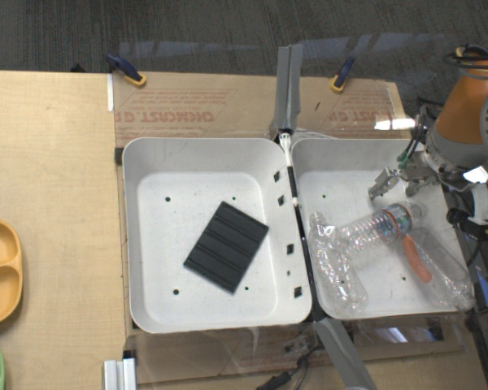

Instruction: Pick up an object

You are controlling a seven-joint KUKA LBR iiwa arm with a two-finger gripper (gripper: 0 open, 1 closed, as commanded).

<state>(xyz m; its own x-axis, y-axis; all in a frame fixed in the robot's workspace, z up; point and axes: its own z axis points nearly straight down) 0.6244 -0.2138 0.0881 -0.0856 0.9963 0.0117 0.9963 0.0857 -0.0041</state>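
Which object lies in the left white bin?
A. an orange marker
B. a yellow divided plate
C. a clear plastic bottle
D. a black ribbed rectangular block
D: the black ribbed block lies tilted on the floor of the left bin, while the clear plastic bottle and the orange marker are in the right bin.

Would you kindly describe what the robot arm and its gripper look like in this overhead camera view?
The arm enters at the right edge: a broad orange band with pale grey casing beside and below it. Dark cables loop above the orange section. Below sits a grey-and-black metal wrist assembly with a glint of light on it. The gripper is small, thin and silvery metal, with slender fingers.
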